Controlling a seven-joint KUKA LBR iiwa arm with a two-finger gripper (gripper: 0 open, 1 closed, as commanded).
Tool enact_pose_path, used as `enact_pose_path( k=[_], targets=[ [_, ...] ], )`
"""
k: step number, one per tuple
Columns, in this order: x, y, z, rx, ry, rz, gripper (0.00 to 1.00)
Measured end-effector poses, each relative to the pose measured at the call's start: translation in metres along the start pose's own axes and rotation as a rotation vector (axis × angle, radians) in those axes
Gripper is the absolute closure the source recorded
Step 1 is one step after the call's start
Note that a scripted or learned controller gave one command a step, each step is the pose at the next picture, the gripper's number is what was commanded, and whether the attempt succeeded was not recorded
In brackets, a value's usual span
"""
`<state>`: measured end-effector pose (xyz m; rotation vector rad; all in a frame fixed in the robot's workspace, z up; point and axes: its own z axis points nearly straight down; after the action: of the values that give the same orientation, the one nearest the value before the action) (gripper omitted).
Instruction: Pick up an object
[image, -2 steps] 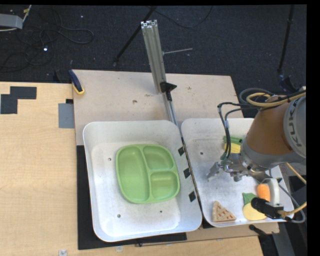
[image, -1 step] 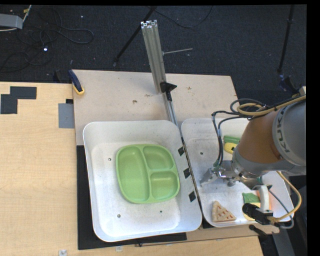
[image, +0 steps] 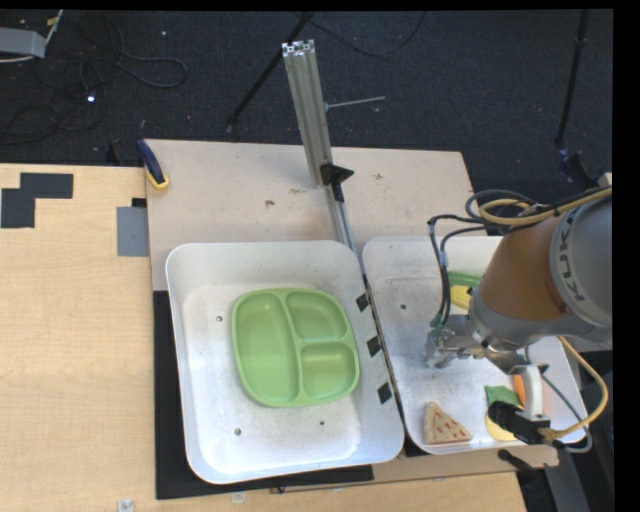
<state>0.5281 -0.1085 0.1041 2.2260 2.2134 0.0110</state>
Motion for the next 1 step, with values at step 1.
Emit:
enact_pose_path(
  k=[1],
  targets=[
    [0.0033,0.0009,-0.0425,0.006,-0.003,-0.006,1.0]
  ],
)
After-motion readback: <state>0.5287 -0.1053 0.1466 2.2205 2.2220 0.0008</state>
